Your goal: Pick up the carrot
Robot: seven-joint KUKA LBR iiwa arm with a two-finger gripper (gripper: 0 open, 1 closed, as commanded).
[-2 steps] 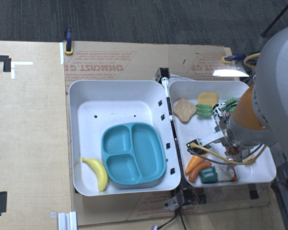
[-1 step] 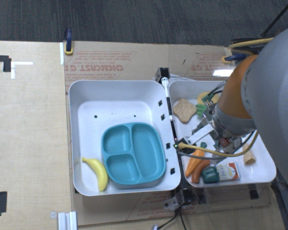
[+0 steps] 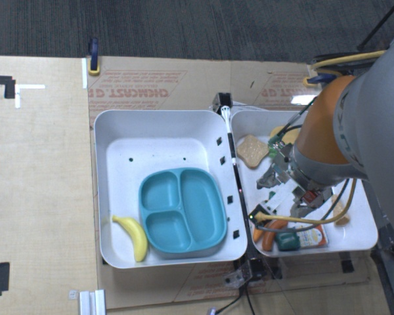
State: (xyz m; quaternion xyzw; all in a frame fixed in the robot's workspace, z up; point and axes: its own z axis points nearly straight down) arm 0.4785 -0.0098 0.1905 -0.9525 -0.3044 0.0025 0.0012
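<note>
So the carrot (image 3: 268,233) lies left-right along the right bin's (image 3: 361,240) near wall, just near-left of the pincer (image 3: 284,188), can't tell its grip state tbh.

Left bin (image 3: 111,176): teal divided plate (image 3: 182,210), banana (image 3: 134,236) beside it.

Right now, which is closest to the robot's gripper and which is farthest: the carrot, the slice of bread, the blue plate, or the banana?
Measured from the gripper in the camera view:
1. Carrot, just below it, at the right bin's near edge.
2. Slice of bread, up and left in the same bin.
3. Blue plate, across in the left bin.
4. Banana, at the left bin's far-left corner.
</note>
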